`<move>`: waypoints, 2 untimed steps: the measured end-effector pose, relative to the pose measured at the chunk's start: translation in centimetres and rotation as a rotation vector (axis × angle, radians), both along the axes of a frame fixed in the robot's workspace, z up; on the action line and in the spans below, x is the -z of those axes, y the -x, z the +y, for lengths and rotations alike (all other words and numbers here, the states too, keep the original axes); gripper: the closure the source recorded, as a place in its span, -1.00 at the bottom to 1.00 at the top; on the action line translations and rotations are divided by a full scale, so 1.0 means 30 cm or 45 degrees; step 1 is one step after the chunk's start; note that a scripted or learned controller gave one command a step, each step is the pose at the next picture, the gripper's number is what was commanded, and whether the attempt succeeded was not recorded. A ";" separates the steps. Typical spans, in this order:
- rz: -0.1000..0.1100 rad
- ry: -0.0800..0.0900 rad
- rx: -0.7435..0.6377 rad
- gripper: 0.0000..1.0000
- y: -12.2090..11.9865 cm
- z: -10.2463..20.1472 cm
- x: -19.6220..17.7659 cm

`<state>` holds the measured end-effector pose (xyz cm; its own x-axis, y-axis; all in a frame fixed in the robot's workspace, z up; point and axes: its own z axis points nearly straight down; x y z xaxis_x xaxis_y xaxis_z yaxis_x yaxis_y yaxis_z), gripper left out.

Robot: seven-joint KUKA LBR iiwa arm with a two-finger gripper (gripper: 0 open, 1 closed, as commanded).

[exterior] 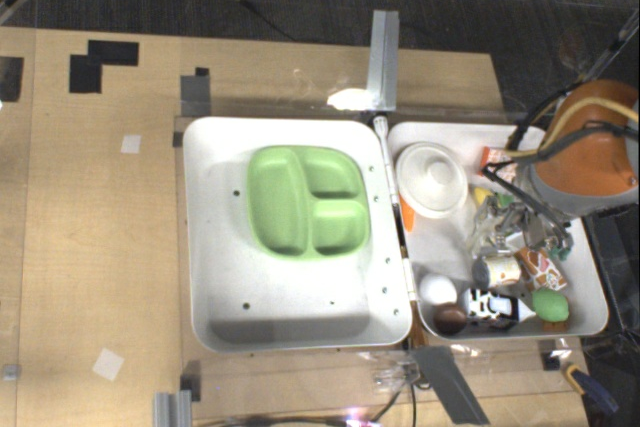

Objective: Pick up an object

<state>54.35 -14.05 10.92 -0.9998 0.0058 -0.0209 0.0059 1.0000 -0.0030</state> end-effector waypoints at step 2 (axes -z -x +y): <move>0.005 0.000 0.040 -1.00 -0.096 0.077 0.060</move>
<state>57.24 -11.74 9.11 -0.9992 0.0376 -0.0170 0.0376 0.9993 -0.0027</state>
